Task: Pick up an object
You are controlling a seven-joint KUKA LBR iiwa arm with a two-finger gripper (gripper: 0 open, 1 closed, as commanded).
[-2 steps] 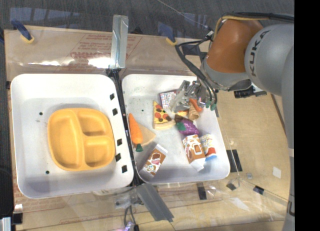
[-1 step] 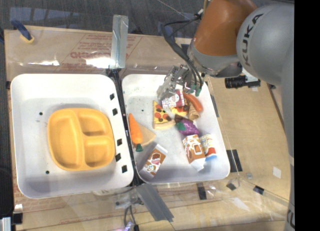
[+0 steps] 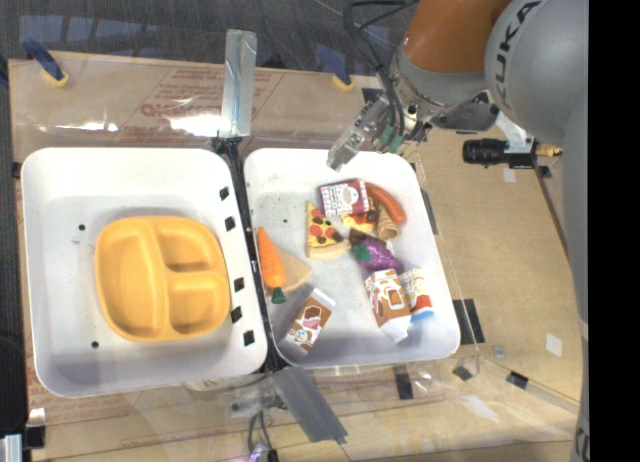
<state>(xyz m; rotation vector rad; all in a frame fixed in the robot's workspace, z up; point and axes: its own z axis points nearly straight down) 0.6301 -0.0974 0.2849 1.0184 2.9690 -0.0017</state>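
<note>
1. Gripper [image 3: 345, 150] hung at the far rim of the right bin [image 3: 432, 250], above its back left corner. Whether it was open or closed could not be told, and nothing was seen held in it.
2. Arm [image 3: 520, 30] entered from the right, grey, with an orange band above the wrist.
3. Right bin held the toy food items, clustered in its centre and near half:
   - a purple-and-white carton [image 3: 342, 197] at the far centre, lying flat;
   - a sausage [image 3: 387, 202], reddish orange, just to the right of the carton;
   - a pizza slice [image 3: 323, 232], yellow with dark red spots, touching the carton's near edge;
   - a purple item [image 3: 373, 251] near the centre, its form unclear;
   - a carrot [image 3: 270, 262], orange with a green tip, lying along the left wall;
   - a brown-and-white packet [image 3: 310, 320] near the front left;
   - a white carton [image 3: 392, 298] with brown print and red and blue marks, at the front right.
4. Left bin [image 3: 50, 200] held a yellow divided plate [image 3: 160, 275] with three compartments, lying flat.
5. Both bins stood side by side, touching along the middle.
</note>
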